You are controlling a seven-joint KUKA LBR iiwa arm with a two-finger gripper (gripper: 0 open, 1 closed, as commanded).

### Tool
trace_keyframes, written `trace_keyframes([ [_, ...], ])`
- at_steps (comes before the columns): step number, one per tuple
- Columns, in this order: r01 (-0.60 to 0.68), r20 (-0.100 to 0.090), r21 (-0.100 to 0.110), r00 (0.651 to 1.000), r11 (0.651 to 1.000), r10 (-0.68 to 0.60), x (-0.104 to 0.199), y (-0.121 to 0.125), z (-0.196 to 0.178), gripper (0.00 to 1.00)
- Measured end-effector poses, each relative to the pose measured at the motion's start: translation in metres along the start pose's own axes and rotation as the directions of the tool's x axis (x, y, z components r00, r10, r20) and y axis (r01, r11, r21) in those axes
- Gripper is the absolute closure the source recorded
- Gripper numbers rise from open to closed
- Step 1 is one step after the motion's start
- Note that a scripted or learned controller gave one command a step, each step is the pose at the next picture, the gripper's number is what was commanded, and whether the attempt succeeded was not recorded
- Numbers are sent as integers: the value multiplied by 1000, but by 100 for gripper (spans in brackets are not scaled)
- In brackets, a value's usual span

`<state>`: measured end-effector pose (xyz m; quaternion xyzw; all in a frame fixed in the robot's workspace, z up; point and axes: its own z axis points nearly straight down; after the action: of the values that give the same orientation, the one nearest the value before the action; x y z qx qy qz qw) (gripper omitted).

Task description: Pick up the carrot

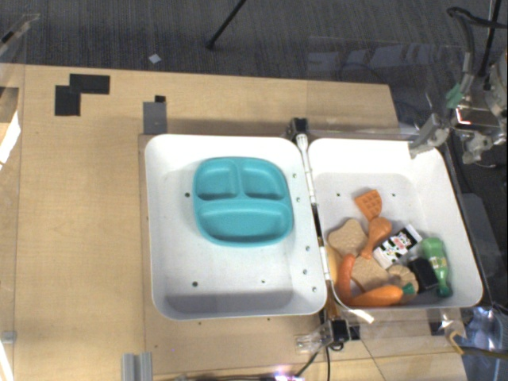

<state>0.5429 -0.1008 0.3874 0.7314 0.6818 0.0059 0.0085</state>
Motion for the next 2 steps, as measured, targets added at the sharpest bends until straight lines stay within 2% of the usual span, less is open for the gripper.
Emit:
trace_keyframes([
  [1, 217, -10, 29, 976, 976, -217, 17, 25, 202, 0],
  [2, 232, -3, 7, 973, 973, -232, -13, 50, 300, 0],
])
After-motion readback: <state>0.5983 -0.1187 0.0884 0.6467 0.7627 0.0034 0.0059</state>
